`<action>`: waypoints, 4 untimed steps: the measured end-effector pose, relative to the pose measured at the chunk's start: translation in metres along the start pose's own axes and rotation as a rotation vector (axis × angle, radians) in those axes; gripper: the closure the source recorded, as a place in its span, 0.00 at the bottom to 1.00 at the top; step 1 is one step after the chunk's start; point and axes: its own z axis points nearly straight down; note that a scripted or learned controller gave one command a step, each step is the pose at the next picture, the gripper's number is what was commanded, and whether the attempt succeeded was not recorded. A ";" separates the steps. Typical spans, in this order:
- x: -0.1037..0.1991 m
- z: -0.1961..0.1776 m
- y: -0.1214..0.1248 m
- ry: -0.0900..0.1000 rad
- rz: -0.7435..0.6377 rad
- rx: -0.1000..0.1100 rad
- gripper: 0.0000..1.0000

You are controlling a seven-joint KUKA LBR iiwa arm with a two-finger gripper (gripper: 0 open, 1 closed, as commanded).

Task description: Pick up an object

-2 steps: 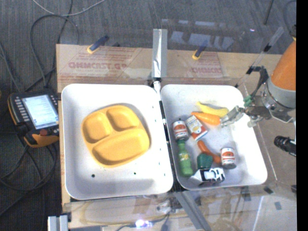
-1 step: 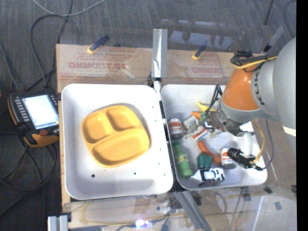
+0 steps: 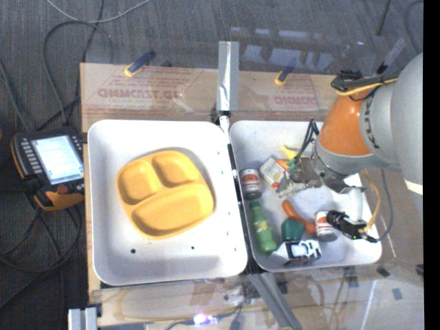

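Note:
My gripper hangs low over the middle of the right bin, under the orange wrist band. Close to its left lies a small white and yellow packet. A yellow banana-like piece lies just behind it, and an orange carrot-like piece just in front. A small brown jar stands by the bin's left wall, with a green bottle lying in front of it. A black and white object rests at the front, and a red and white can sits to its right.
The left bin holds a yellow divided plate. A metal post stands behind the gap between the bins. A teach pendant lies off the bench at the left.

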 end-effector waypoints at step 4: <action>-0.016 0.003 0.019 -0.003 -0.016 -0.018 1.00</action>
